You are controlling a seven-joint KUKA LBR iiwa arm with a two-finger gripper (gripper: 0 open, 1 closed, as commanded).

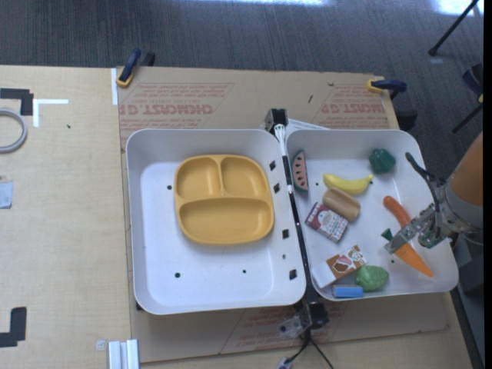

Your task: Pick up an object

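Two white bins side by side on the worktop (69,229). Left bin (154,283): a yellow divided plate (224,199) lying flat. Right bin (400,287): melon slice (299,170) by the inner wall; banana (347,182); green lump (381,160) near the far corner; hot dog (341,204); red carton (327,222); small box (345,263); green toy (372,277); blue block (347,291) at the near wall; carrot (407,237) by the right wall. Hand (411,237) low over the carrot's middle; whether it is spread or pinching cannot be told.
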